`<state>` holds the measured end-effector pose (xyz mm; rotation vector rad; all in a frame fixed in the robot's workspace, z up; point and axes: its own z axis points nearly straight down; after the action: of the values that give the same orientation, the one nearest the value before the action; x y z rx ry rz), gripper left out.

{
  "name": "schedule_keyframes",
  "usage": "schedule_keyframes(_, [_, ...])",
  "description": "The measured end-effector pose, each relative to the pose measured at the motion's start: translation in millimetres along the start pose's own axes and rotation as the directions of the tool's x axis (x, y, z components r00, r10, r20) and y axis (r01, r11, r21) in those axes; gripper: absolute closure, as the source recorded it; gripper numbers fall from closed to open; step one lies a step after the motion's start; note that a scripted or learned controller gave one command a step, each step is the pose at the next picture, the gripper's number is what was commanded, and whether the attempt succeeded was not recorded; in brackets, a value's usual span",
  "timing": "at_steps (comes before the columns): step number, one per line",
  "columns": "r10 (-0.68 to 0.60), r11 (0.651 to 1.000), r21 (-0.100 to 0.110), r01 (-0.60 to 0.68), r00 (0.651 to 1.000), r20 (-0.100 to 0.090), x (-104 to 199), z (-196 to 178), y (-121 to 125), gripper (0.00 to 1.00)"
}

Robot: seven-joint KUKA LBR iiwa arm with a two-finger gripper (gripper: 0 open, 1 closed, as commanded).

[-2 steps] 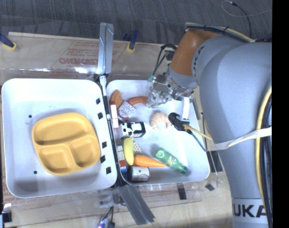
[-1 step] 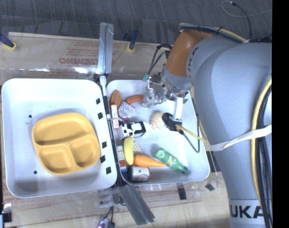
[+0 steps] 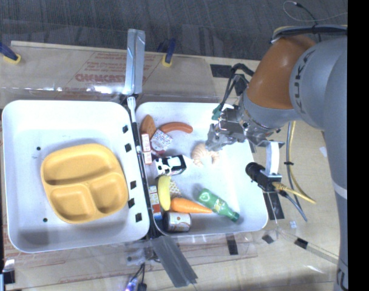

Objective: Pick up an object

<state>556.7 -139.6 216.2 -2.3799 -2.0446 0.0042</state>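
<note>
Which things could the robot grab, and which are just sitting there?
For the job: gripper, shell, sausage, banana, carrot, green bottle, can.
Just lying about: yellow tray, left bin, blue clamps.

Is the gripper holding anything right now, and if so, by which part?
It cannot be told. The gripper hangs just above the seashell in the right bin, but whether anything sits between its fingers cannot be made out.
</note>
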Motion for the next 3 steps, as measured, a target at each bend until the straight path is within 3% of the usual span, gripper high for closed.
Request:
schedule_keyframes(1, [0.000,1.000,0.000,0.000,1.000,0.000,0.3,0.3,-0.1,0.00])
schedule_keyframes(2, [-0.057,0.998,-0.005,0.057,0.998,0.001,-31.6,113.4,19.9,0.00])
schedule_keyframes(3, [-0.061,0.998,-0.002,0.061,0.998,0.001,-31.3,104.7,19.8,1.00])
